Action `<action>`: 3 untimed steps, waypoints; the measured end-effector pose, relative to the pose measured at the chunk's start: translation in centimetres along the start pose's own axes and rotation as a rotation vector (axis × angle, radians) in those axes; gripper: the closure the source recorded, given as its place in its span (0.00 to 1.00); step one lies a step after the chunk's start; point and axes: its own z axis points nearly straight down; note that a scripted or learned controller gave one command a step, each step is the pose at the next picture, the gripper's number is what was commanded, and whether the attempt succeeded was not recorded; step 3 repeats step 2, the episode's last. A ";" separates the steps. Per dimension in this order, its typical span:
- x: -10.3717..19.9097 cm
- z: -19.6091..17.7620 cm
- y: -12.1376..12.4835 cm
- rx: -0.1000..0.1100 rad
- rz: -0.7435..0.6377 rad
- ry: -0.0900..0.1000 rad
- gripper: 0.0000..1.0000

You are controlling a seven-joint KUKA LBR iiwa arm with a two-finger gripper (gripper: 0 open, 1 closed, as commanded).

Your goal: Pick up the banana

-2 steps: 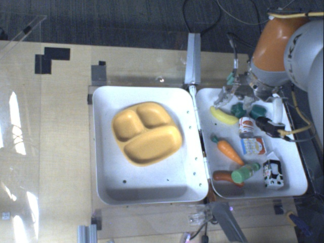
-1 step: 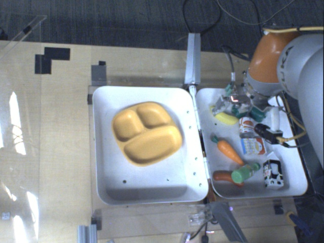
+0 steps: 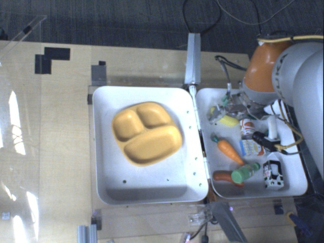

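The banana shows as a small yellow shape in the upper left of the right bin, partly covered by the gripper. My gripper hangs right over the banana's far end, reaching down from the grey arm with its orange band at the right. From this slant I cannot see whether the banana lies between the fingers or just below them.
A yellow sectioned plate fills the middle of the left bin. The right bin also holds a carrot, a green bottle, a reddish-brown item, a small can, a packet and a black-and-white object.
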 end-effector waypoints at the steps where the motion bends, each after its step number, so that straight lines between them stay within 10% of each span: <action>1: 0.1 -1.2 0.2 -0.007 -0.002 -0.001 1.00; 2: -2.9 -12.1 -1.7 0.001 -0.028 -0.001 1.00; 3: -2.9 -12.1 -1.7 0.001 -0.028 -0.001 1.00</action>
